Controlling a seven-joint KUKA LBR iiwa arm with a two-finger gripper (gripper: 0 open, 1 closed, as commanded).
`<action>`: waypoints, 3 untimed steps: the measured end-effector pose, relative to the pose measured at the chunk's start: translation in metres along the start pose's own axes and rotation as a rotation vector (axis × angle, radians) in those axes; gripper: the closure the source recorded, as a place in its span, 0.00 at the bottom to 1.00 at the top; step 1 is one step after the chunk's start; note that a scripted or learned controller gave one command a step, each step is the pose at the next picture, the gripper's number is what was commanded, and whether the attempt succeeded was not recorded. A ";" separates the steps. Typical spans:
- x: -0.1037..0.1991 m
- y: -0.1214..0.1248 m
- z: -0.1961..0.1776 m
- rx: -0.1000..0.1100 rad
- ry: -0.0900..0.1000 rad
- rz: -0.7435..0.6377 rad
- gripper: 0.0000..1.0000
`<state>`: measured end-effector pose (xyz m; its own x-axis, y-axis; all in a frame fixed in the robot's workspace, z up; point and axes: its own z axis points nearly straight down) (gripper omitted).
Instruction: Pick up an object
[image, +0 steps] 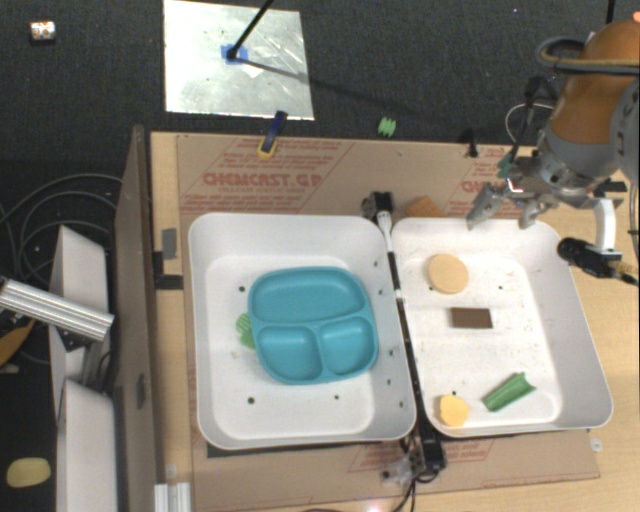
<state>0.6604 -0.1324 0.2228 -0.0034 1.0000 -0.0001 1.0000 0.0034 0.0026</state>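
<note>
My gripper (504, 209) hangs over the far edge of the right bin (575, 300), its two fingers spread open with nothing between them. In that bin lie a round tan cookie (447, 273) at the far left, a brown rectangular bar (470, 318) in the middle, a green pickle-like piece (507, 391) near the front, and a small yellow piece (453, 410) at the front left corner. The cookie sits a little forward and left of the fingers.
The left bin (215, 330) holds a blue divided tray (311, 323) with a green item (243, 325) peeking out at its left side. An orange-tan object (424, 207) lies behind the bins on the cardboard. Cables and a metal rail sit at the far left.
</note>
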 end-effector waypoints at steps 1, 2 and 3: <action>0.007 -0.068 0.076 0.011 0.003 0.003 0.00; 0.008 -0.089 0.130 0.006 0.001 0.003 0.00; 0.008 -0.086 0.116 -0.002 0.000 0.002 1.00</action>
<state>0.5748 -0.1249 0.1061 -0.0014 1.0000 -0.0005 1.0000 0.0014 0.0045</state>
